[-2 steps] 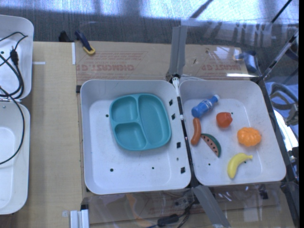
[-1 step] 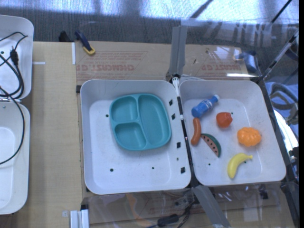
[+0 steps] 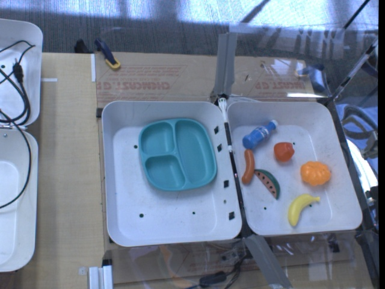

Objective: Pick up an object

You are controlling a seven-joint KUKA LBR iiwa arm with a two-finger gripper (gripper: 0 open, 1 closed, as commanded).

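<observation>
The right bin (image 3: pixel 337 221) holds several toy foods. A blue bottle (image 3: pixel 258 135) lies at its upper left, with a red tomato (image 3: pixel 284 152) just to its right. An orange fruit (image 3: pixel 315 173) sits toward the right side. A yellow banana (image 3: pixel 301 208) lies near the front. A hot dog (image 3: pixel 248 165) lies along the left wall, next to a watermelon slice (image 3: pixel 267 182). The left bin (image 3: pixel 120 215) holds a teal divided plate (image 3: pixel 177 154).
A grey divider post (image 3: pixel 224 65) rises behind the seam between the bins. Black cables (image 3: pixel 15 95) lie over white trays at the far left. A blue and yellow clamp (image 3: pixel 107 54) rests on the cardboard behind the bins.
</observation>
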